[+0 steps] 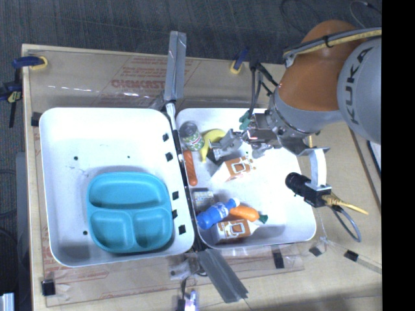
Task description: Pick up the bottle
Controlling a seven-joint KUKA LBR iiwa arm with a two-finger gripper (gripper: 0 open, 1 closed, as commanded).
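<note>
Reaching in from the right, the claw (228, 142) hangs low over the upper middle of the right bin (295, 222), above a tilted white and orange carton (238, 168); whether it is spread or pressed together I cannot tell, since the dark parts blur together, and nothing can be seen pinched in it.

Well apart from it, toward the lower left of that bin, lies the bottle (216, 214). It rests on its side, slanting from lower left up to the right, with a bright blue body and a white cap end pointing toward the right. Its label cannot be read. Touching its cap end is an orange carrot-like toy (246, 213) with a green tip, and just below both sits a second white and orange carton (234, 229) against the bin's lower wall.

Farther up, along the divider between the bins, an orange-red stick-like thing (190, 167) lies lengthwise, with a clear round jar (190, 135) at its upper end and a yellow banana (213, 140) just right of the jar, close to the claw.

A teal divided tray (130, 211) sits in the lower part of the left bin (65, 148). The arm's grey and orange bulk (324, 70) fills the upper right of the frame.
</note>
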